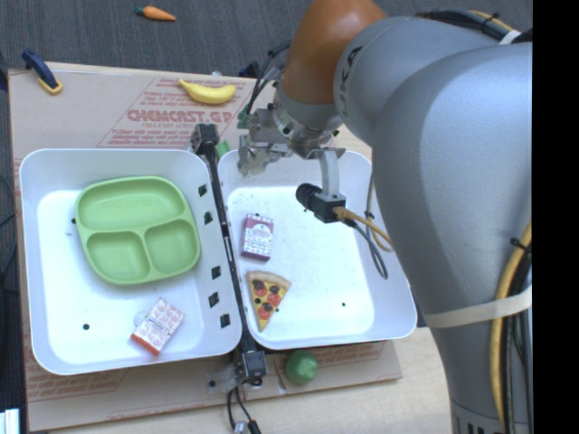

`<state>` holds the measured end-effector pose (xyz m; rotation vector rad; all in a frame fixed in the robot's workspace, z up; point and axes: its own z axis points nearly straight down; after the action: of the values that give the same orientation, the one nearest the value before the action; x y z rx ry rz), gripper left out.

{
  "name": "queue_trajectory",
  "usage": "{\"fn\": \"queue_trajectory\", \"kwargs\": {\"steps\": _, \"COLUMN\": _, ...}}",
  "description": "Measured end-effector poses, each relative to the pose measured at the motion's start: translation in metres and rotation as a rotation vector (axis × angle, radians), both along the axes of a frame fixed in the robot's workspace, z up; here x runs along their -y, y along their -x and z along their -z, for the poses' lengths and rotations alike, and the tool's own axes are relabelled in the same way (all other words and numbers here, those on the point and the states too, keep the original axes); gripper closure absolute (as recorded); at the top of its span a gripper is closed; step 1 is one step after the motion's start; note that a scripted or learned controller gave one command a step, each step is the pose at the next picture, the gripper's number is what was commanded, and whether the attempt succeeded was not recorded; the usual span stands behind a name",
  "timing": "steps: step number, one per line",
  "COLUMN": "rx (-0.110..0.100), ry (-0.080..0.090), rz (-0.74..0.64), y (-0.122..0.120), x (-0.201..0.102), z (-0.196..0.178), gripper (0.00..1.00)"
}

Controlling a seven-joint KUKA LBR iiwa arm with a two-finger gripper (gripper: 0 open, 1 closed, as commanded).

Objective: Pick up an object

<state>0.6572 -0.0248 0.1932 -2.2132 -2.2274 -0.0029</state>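
Holding 2 items each, left bin (36, 242) has tray (136, 227) and packet (157, 325); gripper (256, 158) state unclear.

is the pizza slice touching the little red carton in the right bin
Apart. The camera view shows bare white bin floor between the pizza slice and the red carton, which lies above it.

You're seeing a banana (208, 89) lying on the cardboard (109, 93) behind the bins, a carrot (156, 13) sitting on the floor, and possibly a lime (302, 366) resting in front.
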Motion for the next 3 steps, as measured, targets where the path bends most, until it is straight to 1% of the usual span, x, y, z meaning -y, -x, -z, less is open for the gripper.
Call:
{"fn": "queue_trajectory", "kwargs": {"steps": 1, "rx": -0.002, "ry": 0.001, "rz": 0.001, "y": 0.001, "x": 0.001, "z": 0.001, "gripper": 0.0}}
{"fn": "queue_trajectory", "kwargs": {"steps": 2, "rx": -0.001, "ry": 0.002, "rz": 0.004, "y": 0.001, "x": 0.07, "z": 0.002, "gripper": 0.0}}
{"fn": "queue_trajectory", "kwargs": {"steps": 3, "rx": -0.001, "ry": 0.002, "rz": 0.004, "y": 0.001, "x": 0.13, "z": -0.028, "gripper": 0.0}}
